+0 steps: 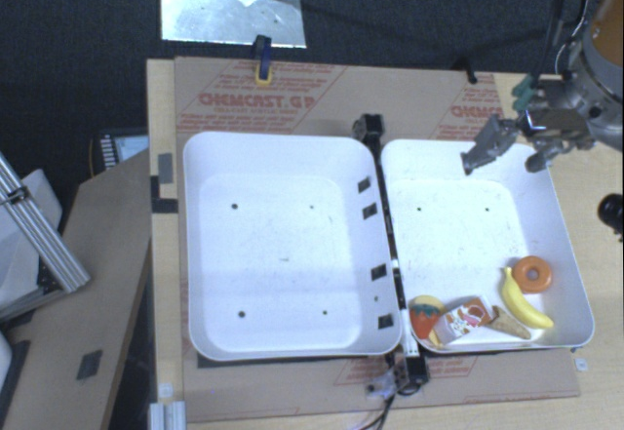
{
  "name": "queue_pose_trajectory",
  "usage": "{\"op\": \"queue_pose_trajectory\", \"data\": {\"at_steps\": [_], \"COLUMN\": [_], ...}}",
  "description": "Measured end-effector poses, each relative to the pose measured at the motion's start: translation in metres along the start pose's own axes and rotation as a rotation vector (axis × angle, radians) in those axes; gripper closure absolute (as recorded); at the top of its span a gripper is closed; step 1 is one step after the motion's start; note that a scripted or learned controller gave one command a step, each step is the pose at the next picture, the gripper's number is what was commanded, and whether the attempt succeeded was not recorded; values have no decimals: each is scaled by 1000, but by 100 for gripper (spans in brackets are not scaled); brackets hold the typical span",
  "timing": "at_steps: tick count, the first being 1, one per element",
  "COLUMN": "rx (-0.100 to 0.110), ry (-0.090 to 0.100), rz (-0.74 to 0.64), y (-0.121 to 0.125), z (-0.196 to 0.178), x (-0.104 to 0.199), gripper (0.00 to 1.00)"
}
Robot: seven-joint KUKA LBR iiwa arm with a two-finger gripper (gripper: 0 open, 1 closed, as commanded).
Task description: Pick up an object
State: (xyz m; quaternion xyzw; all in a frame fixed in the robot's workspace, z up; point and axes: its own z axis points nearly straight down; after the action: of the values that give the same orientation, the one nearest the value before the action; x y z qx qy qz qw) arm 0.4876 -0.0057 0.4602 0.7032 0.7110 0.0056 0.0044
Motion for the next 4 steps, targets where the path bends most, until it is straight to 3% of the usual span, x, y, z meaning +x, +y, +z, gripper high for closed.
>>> {"op": "queue_pose_trajectory", "data": {"at_steps": [1,3,4], "rx": [5,13,10], "ry": [2,1,2], "rz": [-2,-1,5], "y": [1,2,3], "z": [-59,-74,-86], "x": [81,245,241], "gripper": [0,0,100]}}
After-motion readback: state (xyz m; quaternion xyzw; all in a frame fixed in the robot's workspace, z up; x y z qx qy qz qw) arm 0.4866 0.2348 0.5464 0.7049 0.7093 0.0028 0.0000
